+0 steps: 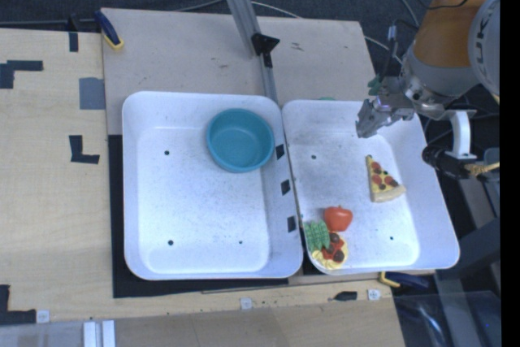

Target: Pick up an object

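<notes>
On the left of the counter (49, 175) we see strips of dark tape on the pale wood. Next comes the left bin (179, 232), and in its upper right part sits a blue bowl (240, 140), upright, well apart from everything else. Just past the seam lies the right bin (406, 248). At its near left corner we find a small cluster of toy food: a green leafy piece (317, 236), a red tomato (338, 218) touching it, and a yellow and red piece (333, 254) just below. Further right a pizza slice (383, 180) lies flat, tip pointing away from us. Above it, near the bin's far edge, hangs the pincer (370, 122); nothing shows between its tips, and we cannot tell how far apart they are.
</notes>
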`<state>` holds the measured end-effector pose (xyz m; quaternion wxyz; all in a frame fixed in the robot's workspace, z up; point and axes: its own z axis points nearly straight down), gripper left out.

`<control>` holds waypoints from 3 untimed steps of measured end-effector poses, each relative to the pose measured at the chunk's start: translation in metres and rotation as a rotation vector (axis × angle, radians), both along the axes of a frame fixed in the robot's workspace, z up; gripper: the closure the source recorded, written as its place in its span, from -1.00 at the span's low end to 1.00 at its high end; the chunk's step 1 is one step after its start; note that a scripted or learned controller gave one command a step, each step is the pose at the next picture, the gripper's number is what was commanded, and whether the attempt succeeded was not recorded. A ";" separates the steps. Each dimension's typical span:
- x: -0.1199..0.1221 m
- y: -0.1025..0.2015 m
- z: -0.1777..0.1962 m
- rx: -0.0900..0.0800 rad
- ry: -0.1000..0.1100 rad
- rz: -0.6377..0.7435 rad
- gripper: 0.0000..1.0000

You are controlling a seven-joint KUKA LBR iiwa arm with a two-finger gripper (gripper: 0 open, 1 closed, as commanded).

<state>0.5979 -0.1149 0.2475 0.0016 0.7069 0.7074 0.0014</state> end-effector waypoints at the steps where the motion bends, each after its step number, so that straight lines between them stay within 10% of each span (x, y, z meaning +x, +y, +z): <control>1: 0.000 0.000 0.047 0.000 0.001 0.000 1.00; 3: 0.001 0.108 0.014 0.001 0.006 0.003 1.00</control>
